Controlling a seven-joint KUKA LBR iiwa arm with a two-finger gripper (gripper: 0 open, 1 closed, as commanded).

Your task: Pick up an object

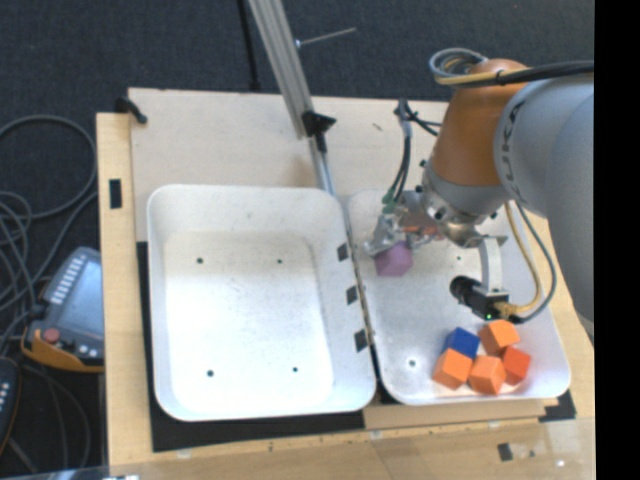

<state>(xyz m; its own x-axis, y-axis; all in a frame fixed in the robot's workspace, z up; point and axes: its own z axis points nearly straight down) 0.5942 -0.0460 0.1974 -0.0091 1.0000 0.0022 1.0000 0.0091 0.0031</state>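
A pale wooden bench (240, 138) on dark carpet bears two shallow white bins. In the right-hand white bin (420, 318), near its front corner, orange foam cubes (487, 365) cluster touching a small blue cube (462, 342). Farther back, by the divide with the left-hand white bin (250, 298), the two-finger gripper (392, 243) is clasped on a purple foam block (394, 260), under the grey-and-orange arm (500, 128).

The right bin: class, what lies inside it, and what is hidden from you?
Inside the right bin lie a purple block by the hand, a blue block and orange blocks. The arm covers its far end.
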